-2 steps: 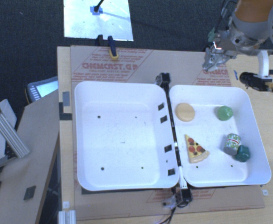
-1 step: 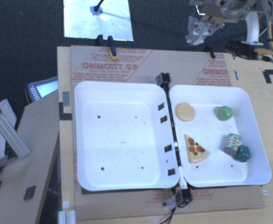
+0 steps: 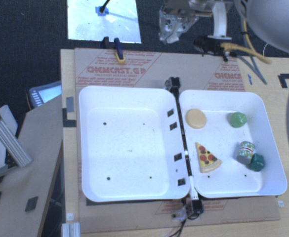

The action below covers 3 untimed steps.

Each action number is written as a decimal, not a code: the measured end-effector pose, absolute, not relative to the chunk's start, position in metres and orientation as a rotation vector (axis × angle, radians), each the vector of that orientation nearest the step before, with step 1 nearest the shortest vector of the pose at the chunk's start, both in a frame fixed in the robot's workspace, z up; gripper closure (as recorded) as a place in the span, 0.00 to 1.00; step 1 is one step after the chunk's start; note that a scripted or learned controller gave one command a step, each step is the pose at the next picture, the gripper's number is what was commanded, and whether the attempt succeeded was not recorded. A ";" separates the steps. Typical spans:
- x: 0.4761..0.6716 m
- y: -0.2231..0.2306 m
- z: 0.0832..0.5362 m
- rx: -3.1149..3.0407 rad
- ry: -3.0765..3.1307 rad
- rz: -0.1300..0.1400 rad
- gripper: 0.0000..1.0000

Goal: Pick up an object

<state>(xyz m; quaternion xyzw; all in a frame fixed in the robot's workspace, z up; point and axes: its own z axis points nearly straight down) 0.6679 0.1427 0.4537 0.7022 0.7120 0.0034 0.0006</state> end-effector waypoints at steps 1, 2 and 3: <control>0.665 0.241 0.469 2.209 2.237 0.008 1.00; 0.598 0.235 0.520 2.213 2.229 0.007 1.00; 0.535 0.181 0.538 2.223 2.219 0.006 1.00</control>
